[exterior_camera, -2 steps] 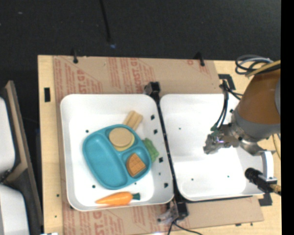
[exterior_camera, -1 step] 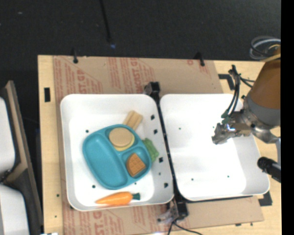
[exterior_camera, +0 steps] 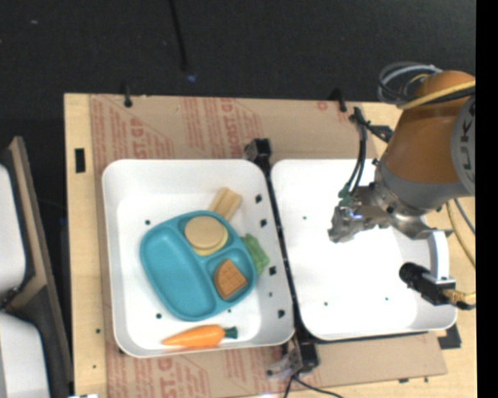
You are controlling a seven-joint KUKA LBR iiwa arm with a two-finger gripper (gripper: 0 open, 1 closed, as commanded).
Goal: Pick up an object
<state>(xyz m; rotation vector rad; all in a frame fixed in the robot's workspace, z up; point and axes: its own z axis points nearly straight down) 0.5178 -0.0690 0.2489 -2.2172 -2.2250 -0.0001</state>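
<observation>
Objects in left bin (exterior_camera: 116, 222), blue divided tray (exterior_camera: 182, 280) at centre bearing round cracker (exterior_camera: 207, 233) and brown waffle piece (exterior_camera: 230, 279), carrot (exterior_camera: 200, 336) at six o'clock, hand (exterior_camera: 341, 226) over right bin (exterior_camera: 348, 305), at its nine o'clock, grip state unclear, both bins on counter (exterior_camera: 91, 139).

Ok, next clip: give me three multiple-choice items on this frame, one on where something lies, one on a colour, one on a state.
1. Where does the carrot lie?
A. in the left bin, near its front edge
B. in the right bin
C. on the tray

2. What colour is the divided tray?
A. red
B. blue
C. white

3. Where is the pincer?
A. touching the carrot
B. inside the tray
C. over the right bin, away from the objects

Answers: 1 A, the carrot lies on the bin floor in front of the tray. 2 B, the tray is plainly blue. 3 C, the pincer is above bare white floor.
</observation>
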